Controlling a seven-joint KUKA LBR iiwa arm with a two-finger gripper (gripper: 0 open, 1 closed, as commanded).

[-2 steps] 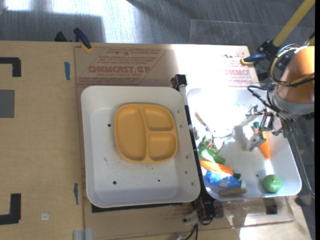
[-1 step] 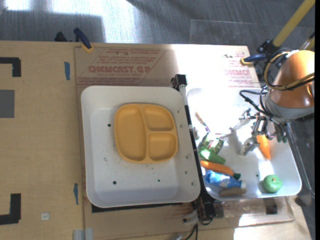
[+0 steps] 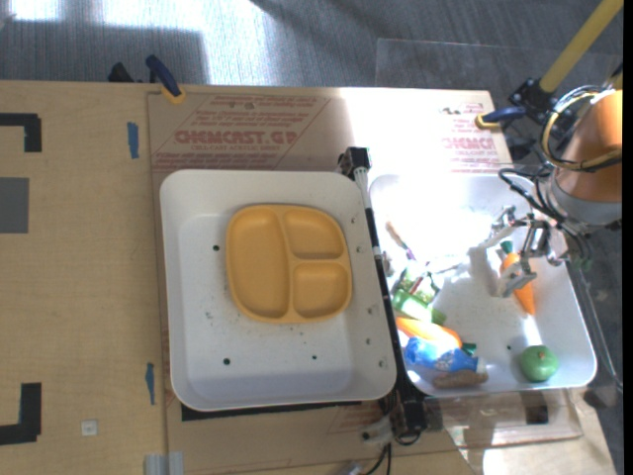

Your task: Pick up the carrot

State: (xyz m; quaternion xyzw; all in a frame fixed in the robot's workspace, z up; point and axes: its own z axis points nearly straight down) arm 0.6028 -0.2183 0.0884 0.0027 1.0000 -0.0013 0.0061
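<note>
Two white bins are seen side by side: the left bin (image 3: 188, 295) at frame centre carries a yellow divided plate (image 3: 289, 262), the right bin (image 3: 579, 334) at mid-right carries the clutter. The gripper (image 3: 518, 257) is set low over the right bin, w/ the carrot (image 3: 524, 295) at its tips: an orange piece is seen between the fingers and an orange point juts out just below them. The fingers look closed on the carrot, though the grip is judged partial, not certain.

For the step in hand, a straight, slow lift would be advised, so the tapered carrot is not levered out of the pinch. A sideways drag is best avoided, as a green ball (image 3: 537, 362) lies near at lower right and a pile of packets (image 3: 435, 339) sits approx. bottom-centre of that bin.

Red print on the cardboard (image 3: 237, 117) at the top can be read roughly as "CHEMCAST"; the rest is too blurred.
</note>
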